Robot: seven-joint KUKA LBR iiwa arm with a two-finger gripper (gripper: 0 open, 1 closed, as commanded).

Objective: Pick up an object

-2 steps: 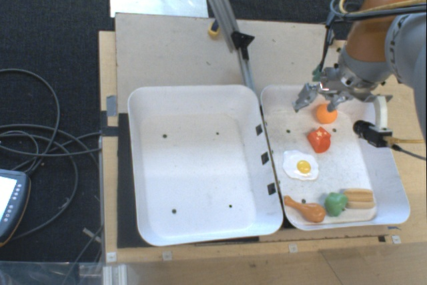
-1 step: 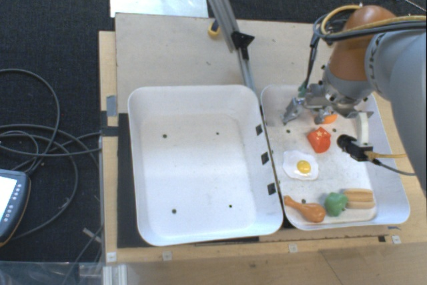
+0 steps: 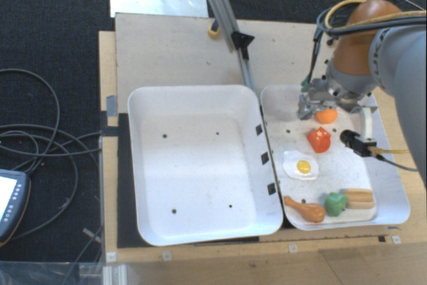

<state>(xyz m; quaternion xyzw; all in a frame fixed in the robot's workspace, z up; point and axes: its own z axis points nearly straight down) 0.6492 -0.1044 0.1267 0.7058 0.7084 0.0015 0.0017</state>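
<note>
My gripper (image 3: 313,107) hangs low over the far part of the right bin (image 3: 393,200). A small orange toy (image 3: 326,116) lies right beside it on the near side, partly covered by the gripper body; I cannot tell whether they touch. A red toy pepper (image 3: 319,139) sits just in front of the orange toy. Closer to the front lie a fried egg (image 3: 300,167), a brown drumstick (image 3: 305,209), a green toy (image 3: 335,203) and a hot dog bun (image 3: 359,197).
The left bin (image 3: 143,210) stands beside the right one, and their walls meet at a ridge with black clips (image 3: 265,158). A slanted metal pole (image 3: 223,3) crosses the back of the bench. Cables and a tablet (image 3: 10,200) lie on the floor at left.
</note>
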